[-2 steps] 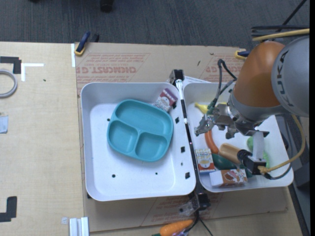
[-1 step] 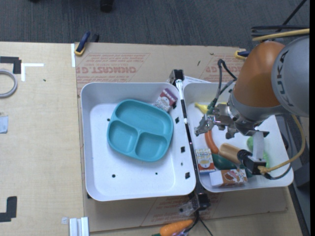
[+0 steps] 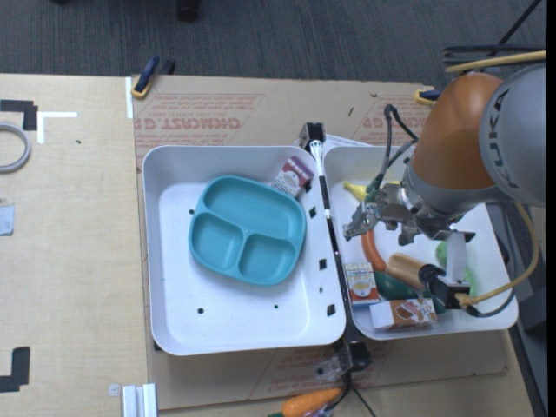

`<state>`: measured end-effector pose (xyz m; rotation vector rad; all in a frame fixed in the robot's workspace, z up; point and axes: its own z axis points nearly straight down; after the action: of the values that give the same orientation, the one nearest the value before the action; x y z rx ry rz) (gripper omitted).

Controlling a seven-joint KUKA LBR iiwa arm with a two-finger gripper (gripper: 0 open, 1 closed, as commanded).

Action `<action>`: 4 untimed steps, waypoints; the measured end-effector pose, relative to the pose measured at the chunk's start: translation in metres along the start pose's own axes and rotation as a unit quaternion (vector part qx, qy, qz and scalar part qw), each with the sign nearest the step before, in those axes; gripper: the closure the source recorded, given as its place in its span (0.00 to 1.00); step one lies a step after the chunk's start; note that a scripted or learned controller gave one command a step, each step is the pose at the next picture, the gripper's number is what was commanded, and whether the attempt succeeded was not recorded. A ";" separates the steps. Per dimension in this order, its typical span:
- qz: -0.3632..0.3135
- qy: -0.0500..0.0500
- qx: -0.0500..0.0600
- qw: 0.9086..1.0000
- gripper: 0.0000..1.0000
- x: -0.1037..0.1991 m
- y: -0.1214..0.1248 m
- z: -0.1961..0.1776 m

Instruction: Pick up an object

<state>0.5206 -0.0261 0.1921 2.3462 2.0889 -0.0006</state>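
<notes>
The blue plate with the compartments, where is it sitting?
The blue plate lies in the left white bin, toward its upper middle, beside a small packet in the bin's top right corner.

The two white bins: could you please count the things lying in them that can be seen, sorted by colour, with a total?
Counting only what the arm leaves visible:
Teal: 1, the divided plate
Yellow: 1, the banana-like piece
Orange: 1, the carrot-like piece
Green: 1, the green item
Printed packages: 3, the packet, the small carton, the box
Total: 7
</notes>
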 end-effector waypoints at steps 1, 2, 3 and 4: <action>0.000 0.000 0.000 1.000 0.00 0.000 0.000 0.000; 0.000 0.000 0.000 1.000 0.00 0.000 0.000 0.000; 0.000 0.000 0.000 1.000 0.00 0.000 0.000 0.000; 0.025 0.000 -0.002 1.000 0.00 -0.071 -0.023 0.098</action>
<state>0.4897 -0.0945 0.0945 2.3943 2.0281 0.0040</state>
